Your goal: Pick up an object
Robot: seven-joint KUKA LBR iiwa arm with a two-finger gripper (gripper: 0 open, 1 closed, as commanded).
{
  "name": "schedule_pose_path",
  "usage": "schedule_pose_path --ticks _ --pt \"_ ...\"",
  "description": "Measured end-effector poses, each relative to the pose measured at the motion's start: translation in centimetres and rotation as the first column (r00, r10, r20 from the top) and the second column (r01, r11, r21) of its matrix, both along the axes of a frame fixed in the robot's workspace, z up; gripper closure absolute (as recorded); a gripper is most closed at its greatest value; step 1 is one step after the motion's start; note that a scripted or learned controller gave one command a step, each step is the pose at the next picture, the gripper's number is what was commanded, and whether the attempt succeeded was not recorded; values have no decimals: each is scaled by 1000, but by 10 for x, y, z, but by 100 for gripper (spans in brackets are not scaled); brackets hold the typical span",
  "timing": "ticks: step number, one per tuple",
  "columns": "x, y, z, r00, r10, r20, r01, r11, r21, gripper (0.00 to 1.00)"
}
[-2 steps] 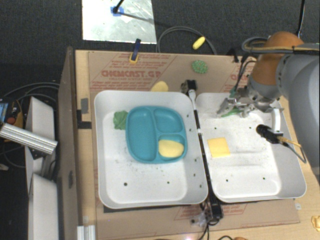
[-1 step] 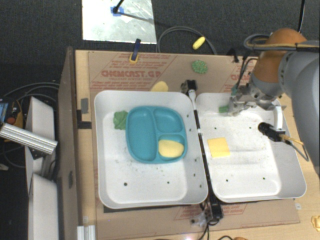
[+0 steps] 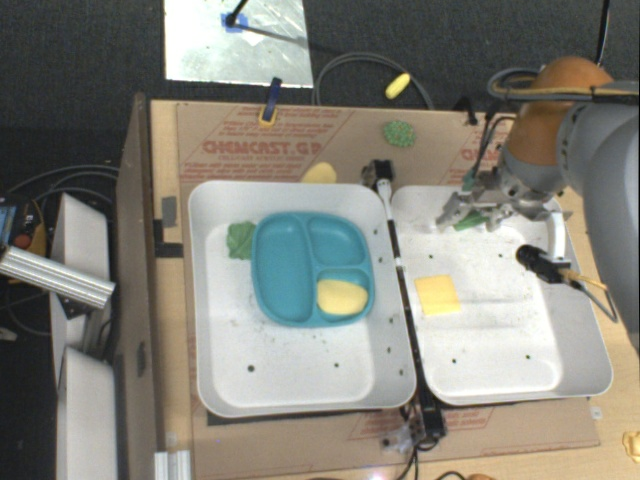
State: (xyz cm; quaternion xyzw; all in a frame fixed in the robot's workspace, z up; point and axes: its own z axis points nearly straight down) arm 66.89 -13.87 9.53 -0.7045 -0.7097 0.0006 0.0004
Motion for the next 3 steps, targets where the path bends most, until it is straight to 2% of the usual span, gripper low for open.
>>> schedule_pose_path --ticks 1,2,3 --pt "1 0 12 1000 2 4 -2 1000 -1 100" --pt "1 0 11 1000 3 3 -3 1000 -1 0" --pt "-8 -34 -11 1000 -8 4 8 1000 -2 0"
